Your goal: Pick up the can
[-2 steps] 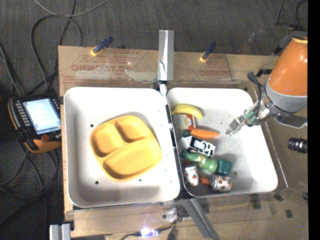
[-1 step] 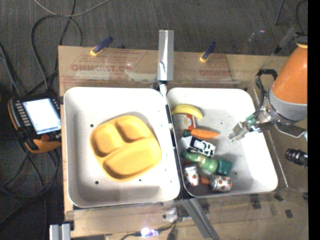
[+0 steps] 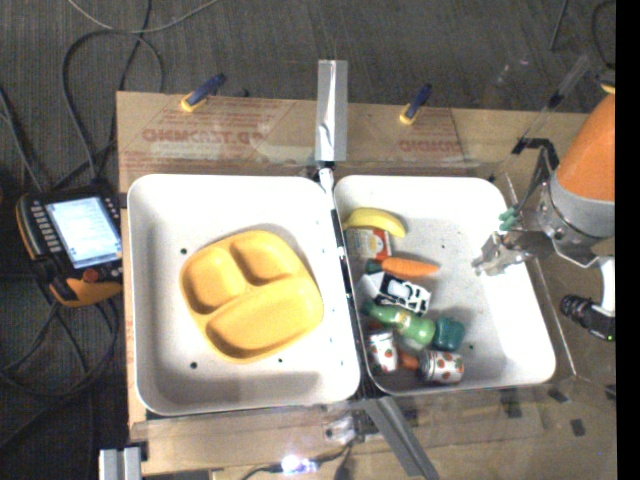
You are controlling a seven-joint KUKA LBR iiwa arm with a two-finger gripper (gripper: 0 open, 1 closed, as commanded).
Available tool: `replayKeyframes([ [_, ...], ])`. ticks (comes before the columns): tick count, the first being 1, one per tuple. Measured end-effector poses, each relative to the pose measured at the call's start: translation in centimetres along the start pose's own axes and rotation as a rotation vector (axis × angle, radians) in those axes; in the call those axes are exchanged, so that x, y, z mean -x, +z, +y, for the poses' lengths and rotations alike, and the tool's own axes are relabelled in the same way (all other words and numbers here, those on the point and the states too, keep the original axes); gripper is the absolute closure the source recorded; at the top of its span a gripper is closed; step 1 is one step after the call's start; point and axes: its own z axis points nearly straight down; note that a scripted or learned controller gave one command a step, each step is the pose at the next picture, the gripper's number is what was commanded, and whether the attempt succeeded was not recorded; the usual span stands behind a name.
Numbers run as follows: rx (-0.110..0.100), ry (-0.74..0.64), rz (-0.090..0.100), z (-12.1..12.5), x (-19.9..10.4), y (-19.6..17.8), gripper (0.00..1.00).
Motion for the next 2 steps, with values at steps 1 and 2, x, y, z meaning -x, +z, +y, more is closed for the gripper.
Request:
replayKeyframes([
  [1,-0.002,0.284,0.001,-2.3,0.6,-0.3,1.0],
  [2,-0.001,0.242,-0.001,0.2,1.0,5.1,1.0],
])
